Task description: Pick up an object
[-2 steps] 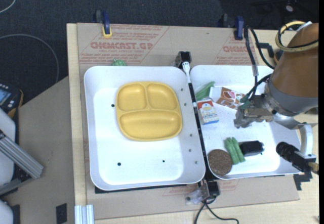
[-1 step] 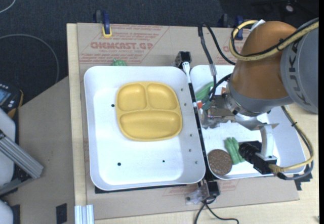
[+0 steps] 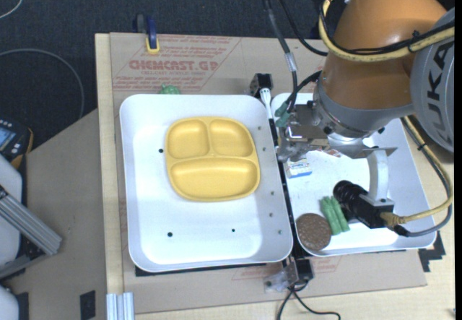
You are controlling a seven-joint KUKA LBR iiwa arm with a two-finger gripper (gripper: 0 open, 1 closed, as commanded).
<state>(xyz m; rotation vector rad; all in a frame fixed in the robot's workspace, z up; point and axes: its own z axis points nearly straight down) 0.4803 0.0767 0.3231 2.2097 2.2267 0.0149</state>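
Observation:
My gripper (image 3: 297,144) hangs low over the left part of the right bin (image 3: 415,167), under the big orange wrist band. A small white card with blue print (image 3: 298,167) lies just below it. A brown round disc (image 3: 314,230) rests at the bin's front left corner. Right of the disc lies a green ridged piece (image 3: 334,215). A yellow divided plate (image 3: 212,157) sits in the left bin (image 3: 144,188), well away from the gripper. The arm hides much of the right bin.
The bins sit on a cardboard sheet (image 3: 180,58) with red print. A blue and yellow clamp (image 3: 150,33) holds its back edge. A small green scrap (image 3: 170,89) lies behind the left bin. Cables run behind the right bin.

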